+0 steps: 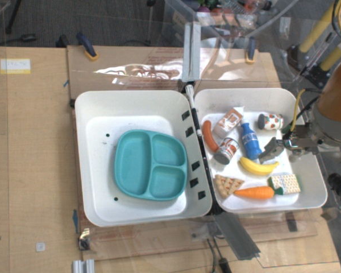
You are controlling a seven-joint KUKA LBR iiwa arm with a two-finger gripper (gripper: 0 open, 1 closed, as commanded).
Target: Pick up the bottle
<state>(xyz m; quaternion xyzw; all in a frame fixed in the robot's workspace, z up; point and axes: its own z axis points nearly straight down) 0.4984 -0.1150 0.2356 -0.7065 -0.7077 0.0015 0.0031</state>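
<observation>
My gripper [274, 148] hangs over the right bin [307, 195], low near its right side, with its dark fingers spread apart and nothing between them. The blue bottle [250, 140] lies on the bin floor just to the left of my fingertips, its white cap pointing toward the far wall; I am close to it but not gripping it. Just below my gripper lies a yellow banana [258, 166], and beyond that a carrot [254, 193] beside a slice of pizza [228, 184]. Left of the bottle sit a small can [227, 150], a brown carton [228, 122] and a red sausage [209, 136]. The left bin [96, 152] on the worktop [28, 152] holds a teal divided plate [150, 165].
</observation>
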